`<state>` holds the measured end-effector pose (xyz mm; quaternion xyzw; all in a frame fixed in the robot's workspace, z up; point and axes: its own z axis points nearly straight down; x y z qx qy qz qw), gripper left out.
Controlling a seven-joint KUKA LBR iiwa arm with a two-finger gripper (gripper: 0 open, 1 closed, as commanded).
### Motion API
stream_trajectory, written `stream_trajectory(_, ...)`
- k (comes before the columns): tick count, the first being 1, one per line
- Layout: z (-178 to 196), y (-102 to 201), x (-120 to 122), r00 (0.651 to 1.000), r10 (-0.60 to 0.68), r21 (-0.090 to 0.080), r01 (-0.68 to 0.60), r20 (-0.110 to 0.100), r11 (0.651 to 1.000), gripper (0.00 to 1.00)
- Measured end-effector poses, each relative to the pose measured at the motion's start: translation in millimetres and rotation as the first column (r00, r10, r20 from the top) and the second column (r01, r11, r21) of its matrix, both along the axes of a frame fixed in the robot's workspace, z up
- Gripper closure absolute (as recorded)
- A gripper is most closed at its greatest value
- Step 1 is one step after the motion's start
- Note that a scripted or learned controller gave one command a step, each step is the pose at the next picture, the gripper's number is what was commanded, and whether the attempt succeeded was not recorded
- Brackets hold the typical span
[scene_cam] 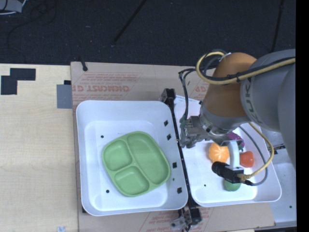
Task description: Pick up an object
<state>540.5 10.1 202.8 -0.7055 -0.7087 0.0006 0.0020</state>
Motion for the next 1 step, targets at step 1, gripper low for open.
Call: stream_trajectory(1,-3.4,53.5,6.8,1.000,0.000,0.000,0.000,0.000,1.000,1.00)
